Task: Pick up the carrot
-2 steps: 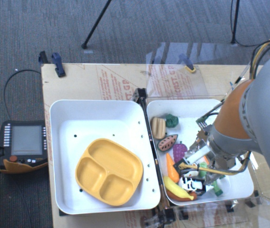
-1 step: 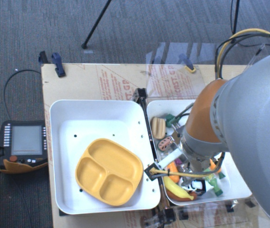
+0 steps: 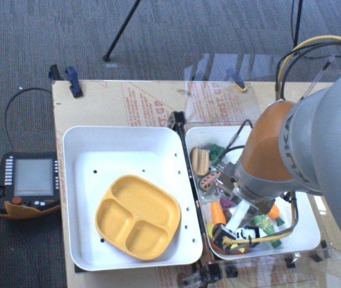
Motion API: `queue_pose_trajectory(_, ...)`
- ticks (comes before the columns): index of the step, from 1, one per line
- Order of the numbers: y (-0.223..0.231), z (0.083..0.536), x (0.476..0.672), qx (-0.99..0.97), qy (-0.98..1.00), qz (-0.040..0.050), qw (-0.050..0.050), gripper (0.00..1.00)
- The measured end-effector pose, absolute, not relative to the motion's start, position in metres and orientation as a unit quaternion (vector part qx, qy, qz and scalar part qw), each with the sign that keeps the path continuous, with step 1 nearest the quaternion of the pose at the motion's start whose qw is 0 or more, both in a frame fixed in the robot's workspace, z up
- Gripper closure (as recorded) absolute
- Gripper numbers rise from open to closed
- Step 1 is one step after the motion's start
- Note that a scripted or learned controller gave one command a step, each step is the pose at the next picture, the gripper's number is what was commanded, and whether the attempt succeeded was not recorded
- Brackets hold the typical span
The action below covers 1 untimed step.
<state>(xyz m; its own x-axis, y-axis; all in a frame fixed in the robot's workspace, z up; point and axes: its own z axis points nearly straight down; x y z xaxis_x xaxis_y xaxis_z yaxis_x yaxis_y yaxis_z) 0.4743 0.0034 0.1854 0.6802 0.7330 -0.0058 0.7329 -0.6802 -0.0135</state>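
The pincer (image 3: 238,219) reaches down into the right bin (image 3: 312,233), its white and black fingers slanting toward the bin's near left corner; whether they are spread or closed cannot be told, nor whether anything sits between them. Just to the pincer's left, touching or nearly touching it, lies the carrot (image 3: 218,213), a short orange piece among the clutter. Below the pincer a black and yellow item (image 3: 233,239) lies by the bin's near rim, and to its right a green piece (image 3: 263,222) and another small orange piece (image 3: 273,210) sit beside the wrist. Up and to the left of the pincer a tan wooden block (image 3: 200,160) rests near the bin's left wall, with a dark green item (image 3: 217,153) just beyond it. The orange band (image 3: 266,143) and grey arm (image 3: 320,137) rise to the right. Well to the left, in the left bin (image 3: 80,161), sits a yellow divided plate (image 3: 137,216).
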Motion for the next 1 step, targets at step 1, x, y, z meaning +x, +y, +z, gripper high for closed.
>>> queue_pose_trajectory(1,0.003,0.1854,0.4743,-0.917,-0.399,0.0052,0.005,0.0)
